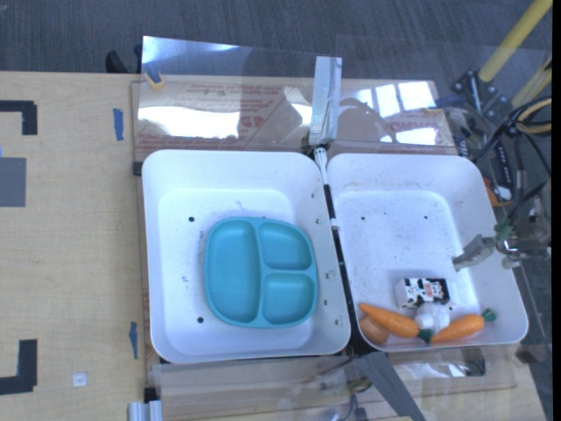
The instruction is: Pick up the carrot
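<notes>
The gripper [473, 251] pokes in from the right edge of the frame, hanging over the right side of the right bin [399, 178]. It's small and greyish here, so I honestly can't tell how wide it's spread, but nothing is caught in it. It sits well apart from everything lying in the bin.

There are two carrots along the lower wall of that bin. One carrot [390, 319] lies lower middle, long axis running upper left to lower right. The other carrot [459, 326] is at the lower right, tilted the other way, with its green top pointing toward the right corner. Their inner ends nearly meet by a small white thing I can't make out. Just above them is a little black and white toy [425, 291].

The left bin [175, 174] holds a teal divided plate [260, 271] with three compartments, sitting flat near the middle.
</notes>
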Motion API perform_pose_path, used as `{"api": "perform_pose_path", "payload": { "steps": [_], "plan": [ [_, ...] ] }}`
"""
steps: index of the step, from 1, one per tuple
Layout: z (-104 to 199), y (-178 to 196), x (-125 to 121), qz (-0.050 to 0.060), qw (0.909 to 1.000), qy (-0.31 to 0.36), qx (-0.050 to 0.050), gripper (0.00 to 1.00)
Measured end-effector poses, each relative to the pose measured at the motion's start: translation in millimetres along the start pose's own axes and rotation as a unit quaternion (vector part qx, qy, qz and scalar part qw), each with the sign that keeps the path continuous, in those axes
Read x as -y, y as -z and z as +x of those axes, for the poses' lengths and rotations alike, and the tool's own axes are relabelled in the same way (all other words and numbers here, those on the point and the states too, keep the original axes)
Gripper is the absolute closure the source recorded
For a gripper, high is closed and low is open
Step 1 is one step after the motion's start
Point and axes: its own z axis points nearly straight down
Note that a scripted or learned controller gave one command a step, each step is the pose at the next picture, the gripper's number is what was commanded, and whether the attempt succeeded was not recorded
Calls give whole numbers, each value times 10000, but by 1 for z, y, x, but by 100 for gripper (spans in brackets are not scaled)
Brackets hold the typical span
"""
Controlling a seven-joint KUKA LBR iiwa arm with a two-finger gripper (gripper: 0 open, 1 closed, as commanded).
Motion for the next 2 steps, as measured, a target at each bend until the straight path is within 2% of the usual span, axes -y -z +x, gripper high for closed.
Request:
{"api": "perform_pose_path", "payload": {
  "steps": [1, 2],
  "plan": [
    [120, 5, 2, 3, 10000, 91, -18, 0],
    [72, 50, -28, -40, 9988, 496, 23, 0]
  ]
}}
